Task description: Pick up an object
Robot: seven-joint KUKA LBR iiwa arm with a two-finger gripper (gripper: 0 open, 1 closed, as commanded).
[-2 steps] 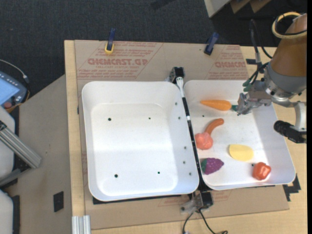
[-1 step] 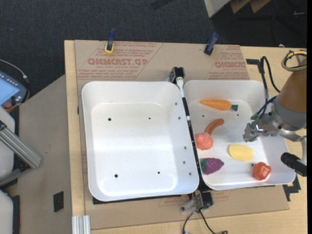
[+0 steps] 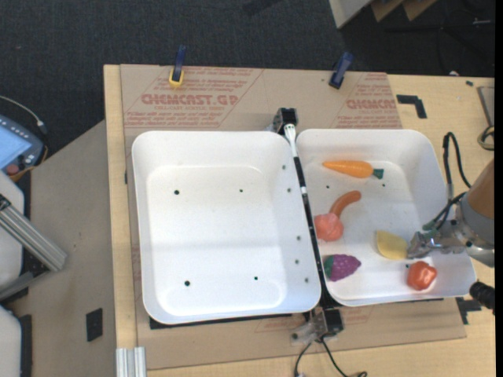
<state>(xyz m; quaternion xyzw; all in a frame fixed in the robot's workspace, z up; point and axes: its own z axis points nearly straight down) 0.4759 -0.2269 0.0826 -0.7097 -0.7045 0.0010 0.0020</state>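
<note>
The right bin (image 3: 412,143) holds several toy foods. An orange carrot (image 3: 346,167) lies near its far wall, and below it is an orange-pink curved piece (image 3: 343,203) ending in a pink knob (image 3: 329,227). A purple grape bunch (image 3: 343,266) rests at the near left of that bin. A yellow piece (image 3: 390,245) and a red pepper (image 3: 422,276) sit at the near right. My gripper (image 3: 419,247) is low in this bin, right beside the yellow piece and just above the red pepper. I see nothing lifted.
The left bin (image 3: 149,163) adjoins the right one along a black divider (image 3: 301,203). Blue clamps (image 3: 179,65) (image 3: 342,69) stand at the cardboard's far edge. A black cable (image 3: 448,171) runs along the right bin's right wall beside the arm (image 3: 481,226).
</note>
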